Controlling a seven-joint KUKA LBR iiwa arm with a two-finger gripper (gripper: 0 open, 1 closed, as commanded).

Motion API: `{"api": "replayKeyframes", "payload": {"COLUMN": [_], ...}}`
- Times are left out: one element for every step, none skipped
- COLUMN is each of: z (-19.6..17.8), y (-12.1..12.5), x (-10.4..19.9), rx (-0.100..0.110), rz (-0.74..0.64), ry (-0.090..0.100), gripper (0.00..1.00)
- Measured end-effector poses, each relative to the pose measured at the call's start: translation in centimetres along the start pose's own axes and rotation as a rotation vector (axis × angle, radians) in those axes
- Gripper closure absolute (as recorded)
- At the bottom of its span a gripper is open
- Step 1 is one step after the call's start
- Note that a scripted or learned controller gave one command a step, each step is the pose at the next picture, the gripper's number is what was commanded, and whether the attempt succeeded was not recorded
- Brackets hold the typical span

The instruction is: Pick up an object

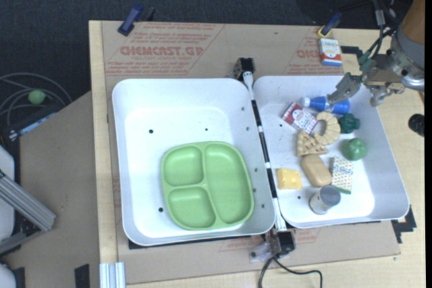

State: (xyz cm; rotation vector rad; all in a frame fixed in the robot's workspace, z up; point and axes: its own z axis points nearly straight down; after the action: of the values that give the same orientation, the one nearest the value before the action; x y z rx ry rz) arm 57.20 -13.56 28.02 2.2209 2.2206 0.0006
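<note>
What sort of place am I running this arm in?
Probably a robotics lab grasping bench: two white bins clamped on a plywood board, toy food and a green divided plate, the gripper above, loose cables on dark carpet.

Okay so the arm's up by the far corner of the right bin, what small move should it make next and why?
Probably ease the gripper down and slightly left toward the blue bottle. It hovers at the right bin's far edge with nothing between its fingers, and the bottle lies nearest, at the edge of the pile rather than wedged among other items.
</note>
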Motion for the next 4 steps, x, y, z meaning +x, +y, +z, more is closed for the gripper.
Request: {"api": "replayKeyframes", "payload": {"z": [15.0, 19.4, 19.6, 19.6], "y": [3.5, 1.2, -3.7, -5.3], "x": [2.7, 1.6, 0.9, 4.2], "rx": [0.004, -0.004, 0.003, 0.003], "rz": [-0.001, 0.000, 0.001, -0.001], "ry": [0.001, -0.001, 0.001, 0.002], "gripper": [0.00, 0.00, 0.00, 0.00]}}
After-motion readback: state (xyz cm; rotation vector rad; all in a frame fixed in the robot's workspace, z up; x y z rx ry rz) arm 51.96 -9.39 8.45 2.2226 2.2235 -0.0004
